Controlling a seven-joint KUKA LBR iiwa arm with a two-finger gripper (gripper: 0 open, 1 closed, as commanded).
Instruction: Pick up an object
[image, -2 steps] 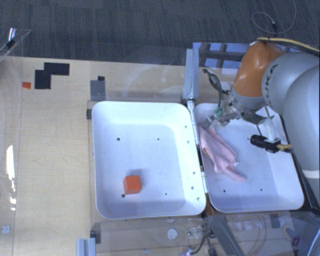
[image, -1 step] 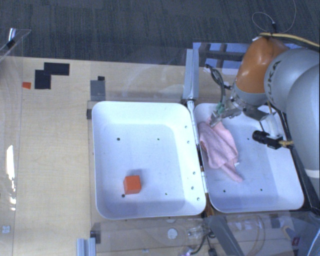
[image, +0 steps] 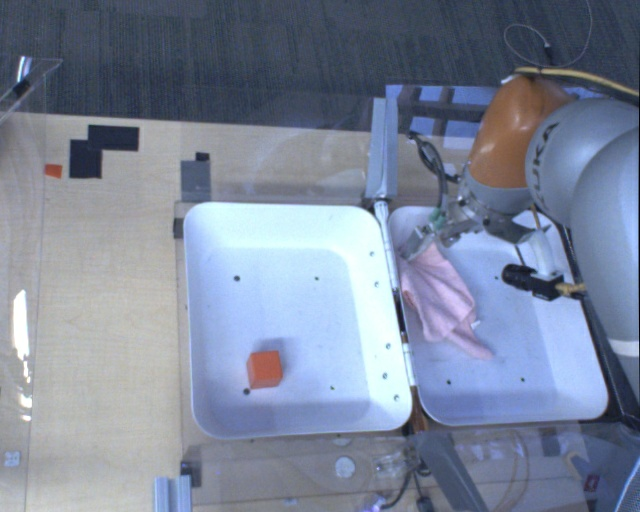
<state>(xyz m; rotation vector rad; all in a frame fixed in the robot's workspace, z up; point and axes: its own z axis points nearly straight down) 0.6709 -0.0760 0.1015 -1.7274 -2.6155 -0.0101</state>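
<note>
A pink cloth (image: 440, 298) hangs crumpled over the right bin (image: 540, 370), near its left wall. Its top corner runs up into my gripper (image: 432, 232), which is shut on the cloth at the bin's back left. The cloth's lower end trails toward the bin floor; I cannot tell if it touches. An orange cube (image: 265, 369) lies in the left bin (image: 290, 240), toward its front left. The arm with its orange band (image: 510, 125) reaches in from the right.
A metal divider post (image: 380, 150) stands behind the gap between the bins. A black fitting (image: 530, 280) on the arm sticks out over the right bin. Black and orange markers (image: 95, 150) lie on the bench at far left.
</note>
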